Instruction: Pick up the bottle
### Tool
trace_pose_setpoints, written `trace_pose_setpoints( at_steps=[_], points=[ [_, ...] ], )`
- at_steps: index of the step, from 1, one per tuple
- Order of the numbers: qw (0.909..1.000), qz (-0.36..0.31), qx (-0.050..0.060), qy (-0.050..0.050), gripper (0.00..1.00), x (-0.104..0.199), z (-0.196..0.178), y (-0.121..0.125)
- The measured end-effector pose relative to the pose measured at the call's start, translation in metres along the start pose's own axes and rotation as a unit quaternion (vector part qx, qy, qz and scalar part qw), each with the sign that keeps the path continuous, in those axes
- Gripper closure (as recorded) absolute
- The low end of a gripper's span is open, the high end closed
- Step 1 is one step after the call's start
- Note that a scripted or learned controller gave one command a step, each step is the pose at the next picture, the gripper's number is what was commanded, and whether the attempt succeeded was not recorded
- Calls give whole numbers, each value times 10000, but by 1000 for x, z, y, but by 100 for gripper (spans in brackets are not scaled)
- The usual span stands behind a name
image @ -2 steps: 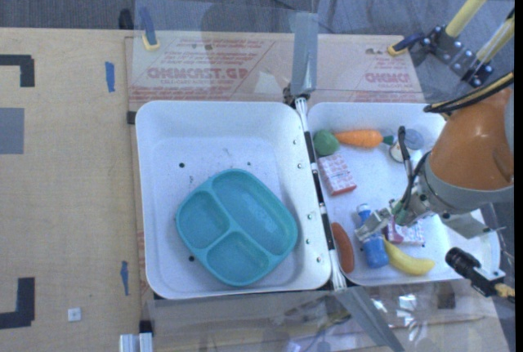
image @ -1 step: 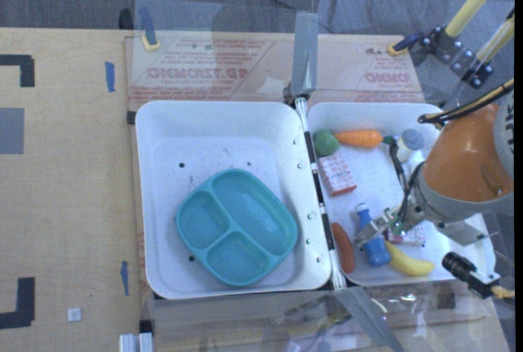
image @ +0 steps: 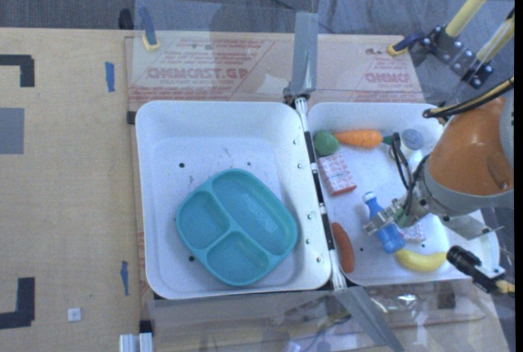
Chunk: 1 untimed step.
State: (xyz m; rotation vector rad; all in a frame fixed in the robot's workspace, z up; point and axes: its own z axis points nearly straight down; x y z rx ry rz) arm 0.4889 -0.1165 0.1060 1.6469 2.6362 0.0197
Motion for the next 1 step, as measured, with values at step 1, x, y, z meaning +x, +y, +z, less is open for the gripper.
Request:
trace_pose_setpoints(
  at_steps=[1],
  points=[
    [9901,1397,150,78,100,50,-185,47]
  ],
)
